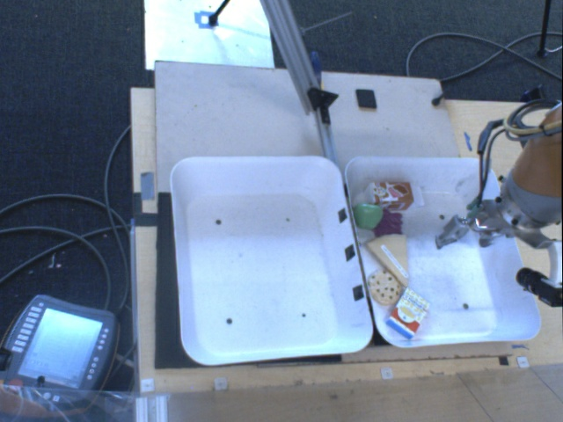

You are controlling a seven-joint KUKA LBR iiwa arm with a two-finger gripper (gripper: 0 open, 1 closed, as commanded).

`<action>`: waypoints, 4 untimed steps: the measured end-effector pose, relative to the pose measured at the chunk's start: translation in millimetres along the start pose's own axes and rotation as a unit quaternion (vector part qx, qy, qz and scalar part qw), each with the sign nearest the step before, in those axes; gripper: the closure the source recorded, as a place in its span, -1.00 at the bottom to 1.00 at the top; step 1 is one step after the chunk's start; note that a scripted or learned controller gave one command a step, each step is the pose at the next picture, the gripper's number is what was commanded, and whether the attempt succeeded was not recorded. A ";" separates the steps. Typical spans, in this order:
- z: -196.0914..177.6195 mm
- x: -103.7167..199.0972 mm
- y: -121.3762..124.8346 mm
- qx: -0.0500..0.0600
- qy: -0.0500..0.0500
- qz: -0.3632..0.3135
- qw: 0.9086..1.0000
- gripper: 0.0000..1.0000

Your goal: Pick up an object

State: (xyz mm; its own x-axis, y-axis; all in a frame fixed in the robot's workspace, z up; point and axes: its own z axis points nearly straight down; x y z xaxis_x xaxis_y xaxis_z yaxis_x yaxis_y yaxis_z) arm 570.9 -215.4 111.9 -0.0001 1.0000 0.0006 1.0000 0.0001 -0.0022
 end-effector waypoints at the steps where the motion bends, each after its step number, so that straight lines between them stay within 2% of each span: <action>1: -12.8 -0.4 1.2 -0.002 -0.001 0.000 1.000 1.00; 3: -106.6 -0.5 6.1 -0.004 -0.001 0.000 1.000 1.00; 4: -105.9 51.5 -11.7 -0.001 0.000 -0.002 1.000 1.00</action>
State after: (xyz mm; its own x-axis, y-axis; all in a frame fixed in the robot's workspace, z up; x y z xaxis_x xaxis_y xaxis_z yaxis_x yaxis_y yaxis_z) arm 559.5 -164.0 217.9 -0.0040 1.0000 0.0008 1.0000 0.0040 0.0007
